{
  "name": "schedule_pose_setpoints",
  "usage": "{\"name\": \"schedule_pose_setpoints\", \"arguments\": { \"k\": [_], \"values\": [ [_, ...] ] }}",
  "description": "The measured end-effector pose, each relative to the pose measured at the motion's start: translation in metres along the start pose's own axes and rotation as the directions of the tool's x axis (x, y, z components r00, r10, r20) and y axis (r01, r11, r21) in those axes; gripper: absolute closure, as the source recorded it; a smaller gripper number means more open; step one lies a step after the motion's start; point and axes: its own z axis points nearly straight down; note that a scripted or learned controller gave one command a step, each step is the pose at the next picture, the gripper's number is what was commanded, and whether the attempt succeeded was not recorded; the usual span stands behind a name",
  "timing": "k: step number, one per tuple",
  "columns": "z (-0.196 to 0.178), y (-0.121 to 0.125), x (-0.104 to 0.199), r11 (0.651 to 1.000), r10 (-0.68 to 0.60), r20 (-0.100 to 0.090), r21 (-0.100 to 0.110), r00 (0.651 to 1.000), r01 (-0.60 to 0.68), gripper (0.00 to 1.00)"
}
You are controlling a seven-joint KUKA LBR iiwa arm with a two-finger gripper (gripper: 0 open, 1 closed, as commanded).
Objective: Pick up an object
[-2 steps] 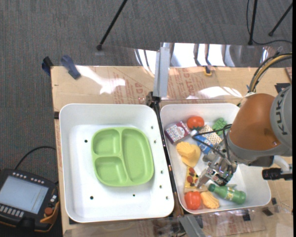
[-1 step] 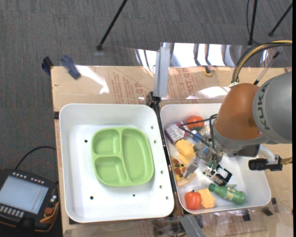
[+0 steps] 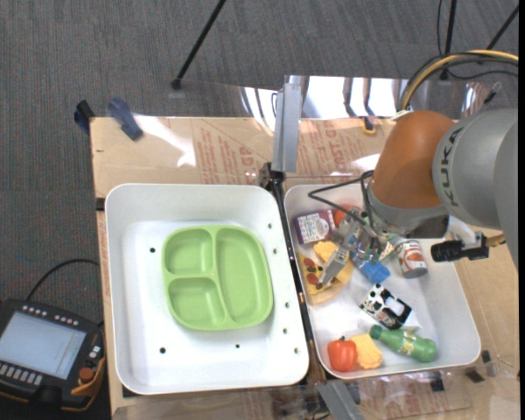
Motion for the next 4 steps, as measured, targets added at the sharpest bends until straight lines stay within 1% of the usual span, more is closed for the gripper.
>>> {"name": "schedule_pose_setpoints", "arguments": {
  "k": [1,2,3,4],
  "values": [
    [0.0,-0.079,0.028,1.0,-0.024,0.005,0.0,1.0,0.024,0.0],
    [0.001,-0.041,-0.03,0.994,0.112,0.005,-0.002,0.994,-0.112,0.0],
    [-0.001,-0.115,0.003,0.977,0.213,0.005,-0.002,0.977,-0.213,0.0],
    [-0.001,-0.024,-0.002,0.976,0.22,0.004,-0.006,0.976,-0.22,0.0]
  ]
}}
